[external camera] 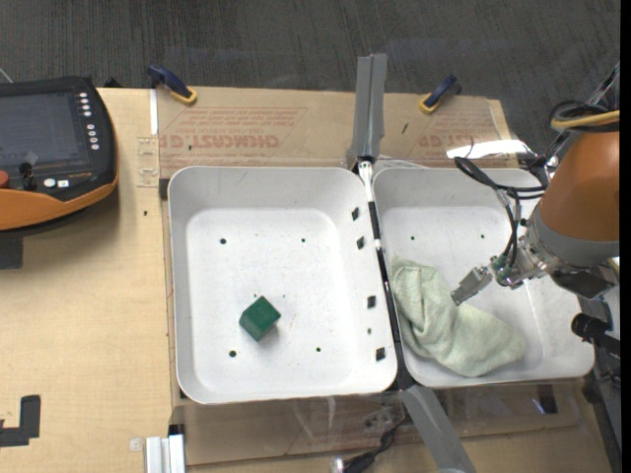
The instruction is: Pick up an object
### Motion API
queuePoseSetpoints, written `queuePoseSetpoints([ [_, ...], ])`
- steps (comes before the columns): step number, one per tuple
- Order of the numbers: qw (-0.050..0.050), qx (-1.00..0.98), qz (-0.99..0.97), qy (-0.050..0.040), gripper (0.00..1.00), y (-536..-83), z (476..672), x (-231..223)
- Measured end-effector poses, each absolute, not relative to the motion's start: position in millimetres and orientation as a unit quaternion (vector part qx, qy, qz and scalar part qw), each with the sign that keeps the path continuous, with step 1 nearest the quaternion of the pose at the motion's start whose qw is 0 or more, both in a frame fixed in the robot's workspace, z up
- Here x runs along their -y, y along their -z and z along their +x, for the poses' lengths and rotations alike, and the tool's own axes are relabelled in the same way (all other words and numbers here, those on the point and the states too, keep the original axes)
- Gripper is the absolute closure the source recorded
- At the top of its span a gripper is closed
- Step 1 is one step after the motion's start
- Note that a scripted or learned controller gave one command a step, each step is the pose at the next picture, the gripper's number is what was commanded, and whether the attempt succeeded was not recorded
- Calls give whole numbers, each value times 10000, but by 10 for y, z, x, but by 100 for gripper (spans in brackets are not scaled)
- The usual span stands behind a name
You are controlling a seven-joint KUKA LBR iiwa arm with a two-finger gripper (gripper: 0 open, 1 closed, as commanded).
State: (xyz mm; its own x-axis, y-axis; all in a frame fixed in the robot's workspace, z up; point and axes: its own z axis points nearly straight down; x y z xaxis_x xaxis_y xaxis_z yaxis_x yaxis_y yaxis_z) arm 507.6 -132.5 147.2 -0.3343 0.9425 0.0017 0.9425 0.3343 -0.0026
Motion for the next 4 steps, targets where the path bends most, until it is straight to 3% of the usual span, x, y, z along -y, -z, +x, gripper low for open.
queuePoseSetpoints([
  [1, 2, 7442, -6679, -8, 0, -1764, 5234, 1579],
  [2, 15, 6643, -7474, -13, 0, -900, 5358, 1091],
  [3, -14, 8357, -5491, -1, 0, -1914, 6237, 883],
  [4, -13, 9348, -3552, 2, 0, -1914, 6343, 246],
])
